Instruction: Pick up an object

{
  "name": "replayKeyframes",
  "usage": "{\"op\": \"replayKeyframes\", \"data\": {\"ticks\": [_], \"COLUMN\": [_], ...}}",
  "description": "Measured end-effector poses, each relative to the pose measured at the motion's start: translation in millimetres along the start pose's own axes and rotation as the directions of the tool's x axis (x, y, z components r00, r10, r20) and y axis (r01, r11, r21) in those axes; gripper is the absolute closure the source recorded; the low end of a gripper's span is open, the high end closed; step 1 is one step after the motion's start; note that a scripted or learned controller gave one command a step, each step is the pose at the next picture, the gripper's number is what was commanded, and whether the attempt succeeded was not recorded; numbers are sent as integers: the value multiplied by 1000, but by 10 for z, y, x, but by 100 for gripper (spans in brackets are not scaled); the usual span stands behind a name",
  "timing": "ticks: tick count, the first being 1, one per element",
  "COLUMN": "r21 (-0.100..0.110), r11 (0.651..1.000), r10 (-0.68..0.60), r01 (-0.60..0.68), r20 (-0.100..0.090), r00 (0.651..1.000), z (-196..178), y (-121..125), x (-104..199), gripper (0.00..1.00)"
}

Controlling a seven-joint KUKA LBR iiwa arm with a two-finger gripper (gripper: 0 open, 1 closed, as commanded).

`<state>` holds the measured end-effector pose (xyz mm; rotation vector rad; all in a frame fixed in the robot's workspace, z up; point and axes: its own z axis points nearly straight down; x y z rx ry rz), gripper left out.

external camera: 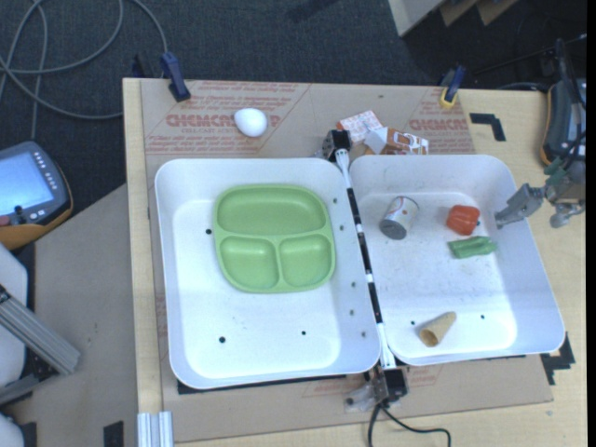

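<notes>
While a green tray (275, 237) fills the left bin (177, 277), four objects dot the right bin (521, 315).

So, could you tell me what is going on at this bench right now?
A robot arm is set to pick up an object from two white bins. Its gripper sits at the right edge of the right bin, holding nothing. That bin holds a small metal can on its side, a red piece, a green piece and a cone-shaped item. The left bin holds a green divided plate. A white egg-like object lies on the board behind the bins.
</notes>
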<state>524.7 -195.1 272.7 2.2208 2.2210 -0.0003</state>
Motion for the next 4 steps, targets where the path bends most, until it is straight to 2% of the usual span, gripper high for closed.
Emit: {"op": "replayKeyframes", "data": {"ticks": [1,2,3,4], "r21": [3,3,1,-1], "r11": [1000,1000,1000,1000], "r10": [0,-1,0,-2], "r01": [0,1,0,2], "r20": [-2,-2,-1,-2], "r00": [1000,1000,1000,1000], "z": [1798,1884,1782,800], "y": [430,419,423,307], "x": [-63,475,470,1430], "gripper": [0,0,100,100]}}
